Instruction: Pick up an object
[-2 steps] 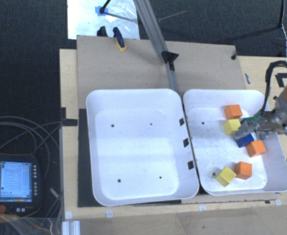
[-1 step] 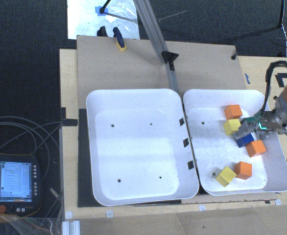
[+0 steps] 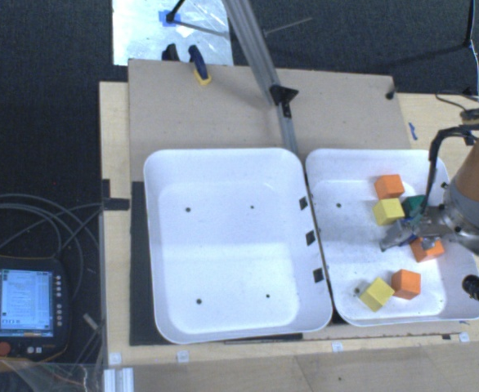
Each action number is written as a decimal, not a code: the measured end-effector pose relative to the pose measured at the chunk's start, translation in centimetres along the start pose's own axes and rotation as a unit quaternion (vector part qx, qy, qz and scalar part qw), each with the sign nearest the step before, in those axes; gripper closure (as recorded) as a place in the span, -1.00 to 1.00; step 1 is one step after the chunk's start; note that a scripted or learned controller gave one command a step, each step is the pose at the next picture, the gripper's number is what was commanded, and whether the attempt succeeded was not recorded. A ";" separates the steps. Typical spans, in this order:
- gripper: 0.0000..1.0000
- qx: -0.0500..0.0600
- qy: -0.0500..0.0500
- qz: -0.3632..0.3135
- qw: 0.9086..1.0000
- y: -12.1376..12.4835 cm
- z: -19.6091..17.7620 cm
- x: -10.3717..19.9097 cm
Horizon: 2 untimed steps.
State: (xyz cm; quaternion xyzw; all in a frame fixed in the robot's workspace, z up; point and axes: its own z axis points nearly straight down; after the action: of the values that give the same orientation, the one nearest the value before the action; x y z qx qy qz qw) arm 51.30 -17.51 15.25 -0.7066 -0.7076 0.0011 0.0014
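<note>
The right bin (image 3: 337, 219) holds several small blocks. An orange block (image 3: 389, 186) and a yellow block (image 3: 388, 211) lie near its far side, with a dark green piece (image 3: 414, 204) beside them. My gripper (image 3: 403, 237) reaches in from the right and hovers low over the bin's middle. It is just below the yellow block and right next to another orange block (image 3: 427, 250), which the wrist partly hides. Nearer the front lie a third orange block (image 3: 405, 282) and a second yellow block (image 3: 377, 293), touching each other.
The left bin (image 3: 162, 219) sits alongside, sharing a divider with black clips (image 3: 311, 237). A slanted grey pole (image 3: 256, 47) crosses behind the bins. A teach pendant (image 3: 23, 305) and cables lie off the bench at lower left.
</note>
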 end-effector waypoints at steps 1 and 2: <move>-1.00 0.000 0.000 0.000 1.000 0.0 4.9 0.0; 1.00 -0.004 -0.001 -0.002 1.000 0.2 3.6 0.0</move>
State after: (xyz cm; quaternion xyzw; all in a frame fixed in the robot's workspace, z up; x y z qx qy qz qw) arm 51.46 -17.55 11.69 -0.7055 -0.7087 -0.0010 -0.0016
